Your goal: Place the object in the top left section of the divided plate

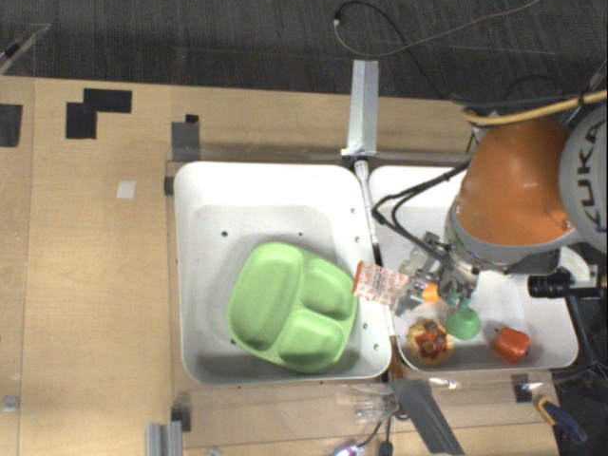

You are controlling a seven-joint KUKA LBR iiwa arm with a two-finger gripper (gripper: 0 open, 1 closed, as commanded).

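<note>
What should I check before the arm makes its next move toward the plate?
1. Plate lies in the left bin: ok.
2. Top left section holds nothing: ok.
3. Gripper is near the divider, over the right bin: ok.
4. Object held between the fingers: cannot tell; a pink packet shows at the gripper.
5. Other items lie in the right bin, apart from the plate: ok.
</note>
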